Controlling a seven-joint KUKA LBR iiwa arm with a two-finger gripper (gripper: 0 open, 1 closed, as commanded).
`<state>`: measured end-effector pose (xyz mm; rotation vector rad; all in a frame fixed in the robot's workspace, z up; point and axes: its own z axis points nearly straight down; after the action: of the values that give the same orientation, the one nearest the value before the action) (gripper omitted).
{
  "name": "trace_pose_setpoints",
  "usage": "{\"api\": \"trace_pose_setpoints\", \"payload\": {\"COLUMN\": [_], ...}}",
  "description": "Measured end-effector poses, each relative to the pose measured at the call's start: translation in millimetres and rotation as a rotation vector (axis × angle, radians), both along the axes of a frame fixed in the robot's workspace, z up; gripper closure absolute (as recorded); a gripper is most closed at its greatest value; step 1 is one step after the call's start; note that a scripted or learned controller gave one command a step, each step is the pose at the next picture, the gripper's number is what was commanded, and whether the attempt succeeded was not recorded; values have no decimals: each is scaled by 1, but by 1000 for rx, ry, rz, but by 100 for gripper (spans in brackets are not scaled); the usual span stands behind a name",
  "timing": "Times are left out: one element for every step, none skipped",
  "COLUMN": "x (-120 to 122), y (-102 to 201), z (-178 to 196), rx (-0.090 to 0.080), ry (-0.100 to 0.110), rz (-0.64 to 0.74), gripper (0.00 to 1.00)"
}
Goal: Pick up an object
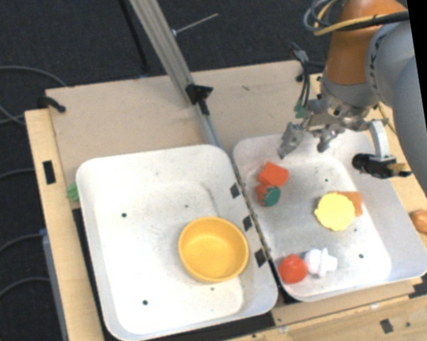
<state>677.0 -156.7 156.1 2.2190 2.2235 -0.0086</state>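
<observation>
Hovering with fingers spread and nothing held, the hand (308, 136) had the orange block (272, 174) nearest, lying toward its seven o'clock.

The surface (132, 114) carries 2 white bins side by side. The left bin (137, 194) holds a yellow bowl (212, 248), upright, near its right edge. In the right bin (386, 247), an orange block (273, 173) touches a small green piece (270, 193) near the left wall. A yellow disc (334, 211) lies toward the right with an orange piece (353, 200) just beside it. Near the front wall, a red ball (293, 269) touches a white object (320, 262). The gripper (310, 138) hangs over the bin's far end, its 2 fingers spread apart with nothing between them, well apart from the orange block.
</observation>
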Motion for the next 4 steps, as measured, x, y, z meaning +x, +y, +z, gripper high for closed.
{"api": "trace_pose_setpoints", "payload": {"x": [2,4,9,10], "y": [-2,-3,6,4], "z": [-47,-31,27,82], "rx": [1,-4,4,4], "ry": [-9,-16,-12,-12], "rz": [-2,2,2,3], "gripper": [0,100,100,100]}}
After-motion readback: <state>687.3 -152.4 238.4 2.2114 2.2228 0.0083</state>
